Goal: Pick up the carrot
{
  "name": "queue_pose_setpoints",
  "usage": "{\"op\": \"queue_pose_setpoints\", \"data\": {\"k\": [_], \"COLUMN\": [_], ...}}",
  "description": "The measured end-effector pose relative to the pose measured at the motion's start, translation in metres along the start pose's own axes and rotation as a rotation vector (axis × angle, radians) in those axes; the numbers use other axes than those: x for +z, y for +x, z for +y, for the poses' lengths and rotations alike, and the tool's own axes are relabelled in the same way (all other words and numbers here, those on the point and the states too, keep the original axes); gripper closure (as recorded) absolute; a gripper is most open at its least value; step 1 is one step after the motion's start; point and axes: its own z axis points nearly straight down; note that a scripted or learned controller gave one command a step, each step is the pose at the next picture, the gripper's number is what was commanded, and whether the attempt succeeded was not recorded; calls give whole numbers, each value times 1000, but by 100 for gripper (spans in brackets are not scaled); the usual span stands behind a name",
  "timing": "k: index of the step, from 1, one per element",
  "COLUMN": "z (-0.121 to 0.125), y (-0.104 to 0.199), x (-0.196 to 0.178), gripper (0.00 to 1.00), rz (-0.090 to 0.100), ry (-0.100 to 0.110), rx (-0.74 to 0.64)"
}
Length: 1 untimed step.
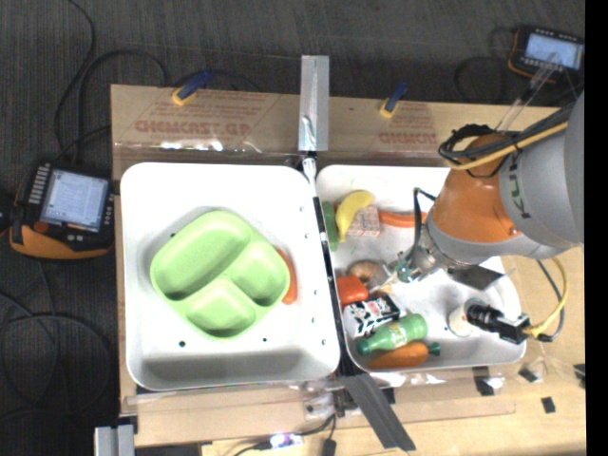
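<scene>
Carrot (401,355) is lying at the right bin's (494,354) near edge, just below the green bottle (397,332). Claw (410,269) is hanging farther back, apart from it; grip state: cannot tell.

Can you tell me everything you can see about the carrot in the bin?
The carrot is orange and smooth, looking like a plastic toy, with a bit of green at its right end. It lies on its side, nearly level, along the near wall of the right bin. A green bottle lies just behind it and seems to touch it. The gripper is farther back in the bin, apart from the carrot, so nothing is holding it.
</scene>
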Motion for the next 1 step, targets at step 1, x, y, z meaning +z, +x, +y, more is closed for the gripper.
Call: {"op": "queue_pose_setpoints", "data": {"k": [1], "z": [84], "y": [36], "x": [-90], "gripper": [100], "rz": [9], "ry": [21], "rx": [97]}}
